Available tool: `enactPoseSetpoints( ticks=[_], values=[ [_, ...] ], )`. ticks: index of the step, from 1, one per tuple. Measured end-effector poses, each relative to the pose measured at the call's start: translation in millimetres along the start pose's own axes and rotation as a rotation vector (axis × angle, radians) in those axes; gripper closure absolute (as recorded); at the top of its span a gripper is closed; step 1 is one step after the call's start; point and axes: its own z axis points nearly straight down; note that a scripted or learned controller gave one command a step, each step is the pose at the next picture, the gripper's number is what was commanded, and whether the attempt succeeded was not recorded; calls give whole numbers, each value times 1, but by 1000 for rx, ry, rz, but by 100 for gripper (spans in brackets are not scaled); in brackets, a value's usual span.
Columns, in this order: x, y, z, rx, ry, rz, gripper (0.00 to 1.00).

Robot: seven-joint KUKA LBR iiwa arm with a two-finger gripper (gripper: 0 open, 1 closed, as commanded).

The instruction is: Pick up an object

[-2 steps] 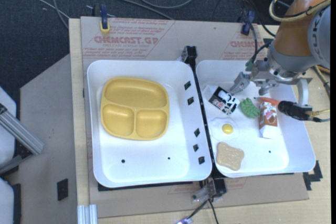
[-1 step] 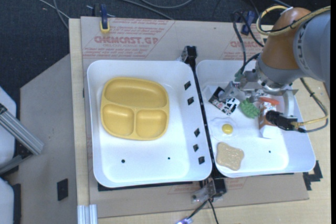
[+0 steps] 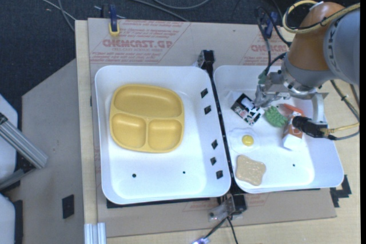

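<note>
Reaching from the right, the arm [image 3: 320, 37] hangs its tool [image 3: 267, 90] seemingly low over the right bin [image 3: 326, 171].

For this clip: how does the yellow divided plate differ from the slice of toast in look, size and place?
The yellow divided plate is bright yellow with three moulded compartments; the toast slice is tan, flat and speckled. The plate is far larger, covering much of its bin's floor, while the toast is a small piece. The plate lies in the left bin; the toast lies near the front of the right bin. Both lie flat, apart from the gripper.
</note>
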Motion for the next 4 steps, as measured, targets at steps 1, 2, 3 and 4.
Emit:
enactPoseSetpoints(
  ticks=[1,2,3,4],
  values=[
    [8,0,-62,11,-3,-1,100],
    [8,2,-80,15,-3,0,100],
    [65,-16,-94,20,1,-5,100],
    [112,-39,-107,21,1,-5,100]
  ],
)
